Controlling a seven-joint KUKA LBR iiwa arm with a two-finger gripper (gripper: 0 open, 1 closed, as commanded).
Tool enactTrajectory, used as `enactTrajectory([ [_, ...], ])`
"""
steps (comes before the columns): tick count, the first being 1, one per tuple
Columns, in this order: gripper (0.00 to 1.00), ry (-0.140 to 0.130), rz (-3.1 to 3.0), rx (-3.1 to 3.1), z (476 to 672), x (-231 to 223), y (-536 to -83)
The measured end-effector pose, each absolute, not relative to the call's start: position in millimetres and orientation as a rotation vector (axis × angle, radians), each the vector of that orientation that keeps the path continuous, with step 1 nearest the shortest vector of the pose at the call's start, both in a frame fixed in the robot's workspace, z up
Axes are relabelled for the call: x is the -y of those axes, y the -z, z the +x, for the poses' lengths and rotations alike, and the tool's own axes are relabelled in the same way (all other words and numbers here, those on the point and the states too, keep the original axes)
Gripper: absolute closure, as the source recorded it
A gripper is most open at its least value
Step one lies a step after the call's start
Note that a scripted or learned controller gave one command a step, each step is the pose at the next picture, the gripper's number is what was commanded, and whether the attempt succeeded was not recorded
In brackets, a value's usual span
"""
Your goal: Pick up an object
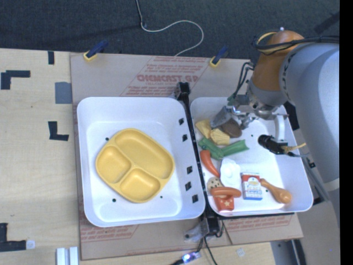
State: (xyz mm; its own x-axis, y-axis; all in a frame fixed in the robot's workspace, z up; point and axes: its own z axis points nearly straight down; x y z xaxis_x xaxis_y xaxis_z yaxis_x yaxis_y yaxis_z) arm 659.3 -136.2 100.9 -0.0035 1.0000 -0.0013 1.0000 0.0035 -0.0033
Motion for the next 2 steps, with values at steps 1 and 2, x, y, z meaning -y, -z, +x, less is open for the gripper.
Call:
enactTrajectory([
  [1,0.0,-0.002,-2.221,2.229,660.7,136.5,-86.9],
  [2,1.0,-0.004,-2.219,2.226,659.7,135.4,-95.1],
])
